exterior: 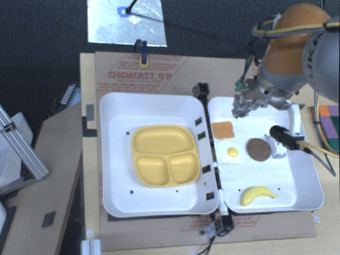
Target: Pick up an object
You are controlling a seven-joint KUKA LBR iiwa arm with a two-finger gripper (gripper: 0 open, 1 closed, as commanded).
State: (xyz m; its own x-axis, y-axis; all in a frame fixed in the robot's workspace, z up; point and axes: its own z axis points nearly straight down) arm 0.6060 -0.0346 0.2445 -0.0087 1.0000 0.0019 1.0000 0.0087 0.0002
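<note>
Nearest, a yellow banana [258,195] lies in the right bin [308,190]; the gripper [240,108] hovers above an orange slice [223,130], its grip state unclear.

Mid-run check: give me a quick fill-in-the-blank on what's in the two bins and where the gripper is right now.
1. The yellow three-compartment plastic tray lies in the ____ white bin.
2. The yellow toy banana lies in the right white bin, nearest its ____ edge.
3. The round dark brown patty lies directly ____ of the small fried egg toy.
4. The gripper hangs over the right bin, just above the ____ square slice.

Missing words: left; front; right; orange
</note>
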